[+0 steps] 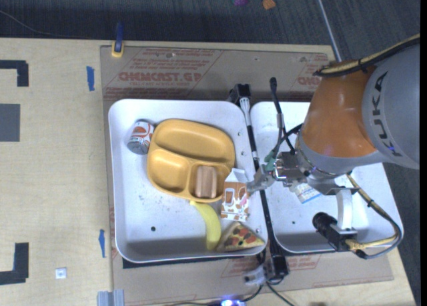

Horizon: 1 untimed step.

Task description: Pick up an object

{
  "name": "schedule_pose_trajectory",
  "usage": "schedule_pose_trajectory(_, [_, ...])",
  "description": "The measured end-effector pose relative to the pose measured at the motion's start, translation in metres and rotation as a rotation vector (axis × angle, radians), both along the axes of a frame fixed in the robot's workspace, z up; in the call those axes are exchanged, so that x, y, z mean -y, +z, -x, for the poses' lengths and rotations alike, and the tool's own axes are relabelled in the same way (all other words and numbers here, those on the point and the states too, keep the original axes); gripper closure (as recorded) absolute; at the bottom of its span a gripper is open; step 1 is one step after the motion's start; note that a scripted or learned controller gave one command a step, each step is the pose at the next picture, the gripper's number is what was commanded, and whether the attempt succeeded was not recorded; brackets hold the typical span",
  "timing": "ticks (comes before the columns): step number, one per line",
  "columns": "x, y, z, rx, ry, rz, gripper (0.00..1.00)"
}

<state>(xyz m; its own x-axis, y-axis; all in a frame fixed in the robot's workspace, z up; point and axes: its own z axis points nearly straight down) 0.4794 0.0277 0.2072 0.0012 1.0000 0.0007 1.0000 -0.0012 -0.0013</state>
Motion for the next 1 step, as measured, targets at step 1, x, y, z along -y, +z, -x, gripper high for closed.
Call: schedule_pose_trajectory(1, [0.0000,0.0000,0.0000,0.000,0.000,0.000,0.00])
